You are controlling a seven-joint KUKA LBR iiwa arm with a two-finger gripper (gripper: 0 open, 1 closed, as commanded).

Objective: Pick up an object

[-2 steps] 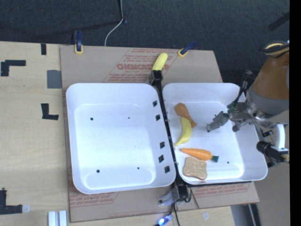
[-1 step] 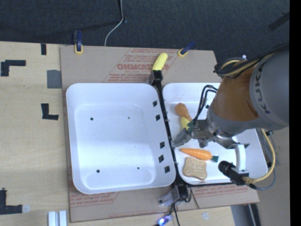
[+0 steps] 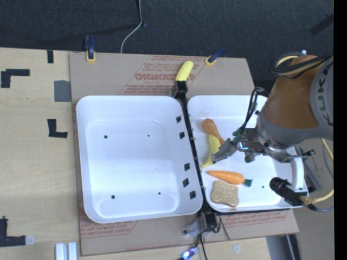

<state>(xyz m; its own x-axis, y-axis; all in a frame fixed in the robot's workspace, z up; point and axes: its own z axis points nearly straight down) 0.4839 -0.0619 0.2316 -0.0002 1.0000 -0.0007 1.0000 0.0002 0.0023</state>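
Note:
In the right bin [image 3: 233, 104] lie an orange-brown drumstick-shaped toy [image 3: 210, 127], a yellow banana-like piece [image 3: 213, 148], an orange carrot [image 3: 226, 175] with a green end, and a slice of toast [image 3: 224, 193]. My gripper [image 3: 221, 155] reaches in from the right and hangs low over the yellow piece, its dark fingertip close to it. Whether anything sits between the fingers is hidden by the arm and the angle.
The left bin [image 3: 92, 112] lies beside the right one, split from it by a black clip-lined divider [image 3: 188, 145]. A yellow-handled clamp [image 3: 183, 73] sits at the top of the divider. The arm's orange band [image 3: 290, 99] covers the right bin's far side.

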